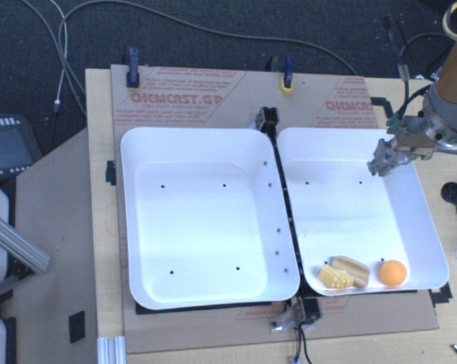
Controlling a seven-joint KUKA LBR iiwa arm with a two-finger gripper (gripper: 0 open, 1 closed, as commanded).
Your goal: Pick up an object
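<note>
Your claw [382,163] hovers over the right bin's [365,211] far corner, grip state unreadable, well apart from the orange ball [393,273] and corn [335,277].

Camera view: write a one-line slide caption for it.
KUKA arm's gripper hovers over the right bin, far from the orange ball, corn cob and bread roll at its near edge.

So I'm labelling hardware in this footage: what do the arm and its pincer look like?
The arm is grey, rounded metal with an orange band above the wrist and dark cables looping beside it. Its pincer is a small grey metal piece with dark fingers.
</note>
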